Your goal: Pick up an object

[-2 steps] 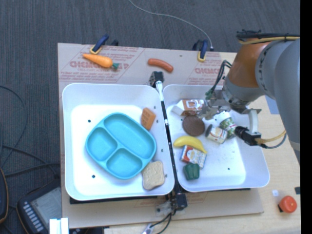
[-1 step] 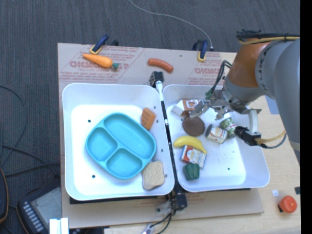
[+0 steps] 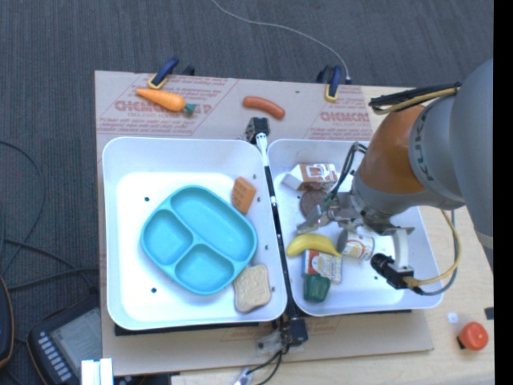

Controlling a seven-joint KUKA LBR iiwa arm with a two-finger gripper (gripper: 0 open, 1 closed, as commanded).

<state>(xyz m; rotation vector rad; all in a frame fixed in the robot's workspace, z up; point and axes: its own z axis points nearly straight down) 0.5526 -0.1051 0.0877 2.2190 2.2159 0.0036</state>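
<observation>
Yellow banana (image 3: 311, 243) lies crosswise just left of my end effector (image 3: 345, 219) in the right bin (image 3: 425, 291); I cannot tell its grip state.

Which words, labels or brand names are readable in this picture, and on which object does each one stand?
Red print on the cardboard sheet, twice, upside down: brand-like word, too blurred to quote.
Carton in the right bin: label too small to read.
Packet under the banana: print unreadable.
</observation>
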